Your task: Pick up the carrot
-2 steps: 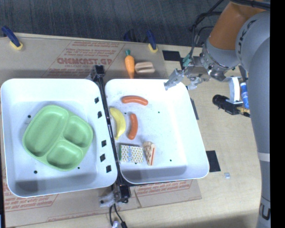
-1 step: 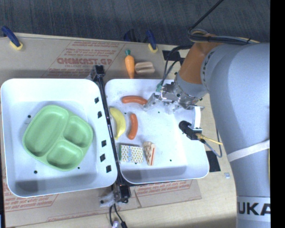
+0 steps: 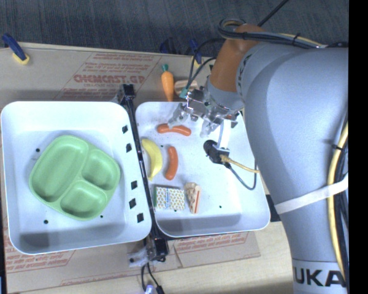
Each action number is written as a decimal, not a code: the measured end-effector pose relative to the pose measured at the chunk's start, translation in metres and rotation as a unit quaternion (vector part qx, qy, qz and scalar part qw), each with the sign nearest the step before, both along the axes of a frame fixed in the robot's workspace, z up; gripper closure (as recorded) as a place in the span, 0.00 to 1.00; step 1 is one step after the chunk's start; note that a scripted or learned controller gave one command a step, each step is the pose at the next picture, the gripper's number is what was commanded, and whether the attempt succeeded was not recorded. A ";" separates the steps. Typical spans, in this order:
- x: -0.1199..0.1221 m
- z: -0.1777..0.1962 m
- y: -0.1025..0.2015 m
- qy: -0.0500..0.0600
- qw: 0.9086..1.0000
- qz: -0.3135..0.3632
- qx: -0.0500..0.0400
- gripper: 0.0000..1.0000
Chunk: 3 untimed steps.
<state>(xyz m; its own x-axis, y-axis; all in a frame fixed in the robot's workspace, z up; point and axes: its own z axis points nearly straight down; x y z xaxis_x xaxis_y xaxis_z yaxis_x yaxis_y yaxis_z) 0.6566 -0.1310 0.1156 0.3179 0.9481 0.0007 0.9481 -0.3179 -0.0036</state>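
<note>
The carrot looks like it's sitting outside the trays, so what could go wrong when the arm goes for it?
The carrot lies on the cardboard, just beyond the right bin's far rim, so the descending gripper may strike that rim. The gripper hangs above the sausage inside the bin and could close on that instead. The carrot is narrow and may roll away.

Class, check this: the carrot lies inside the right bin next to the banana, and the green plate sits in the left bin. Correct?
Not quite. The camera view shows the carrot outside the right bin, on the cardboard beyond its far rim. The green plate does sit in the left bin.
</note>
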 end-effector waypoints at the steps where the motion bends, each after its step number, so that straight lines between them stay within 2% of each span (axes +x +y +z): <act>1: 0.002 -0.010 -0.060 -0.003 0.999 -0.035 -0.001 0.00; 2: 0.005 -0.016 -0.068 -0.006 0.997 0.081 -0.001 0.00; 3: 0.005 -0.017 -0.072 -0.006 0.983 0.182 0.000 0.00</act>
<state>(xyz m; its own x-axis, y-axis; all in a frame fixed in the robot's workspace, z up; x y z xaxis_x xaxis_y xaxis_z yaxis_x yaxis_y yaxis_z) 0.6613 -0.2025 0.0989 -0.0423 0.9991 0.0024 0.9991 0.0423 0.0088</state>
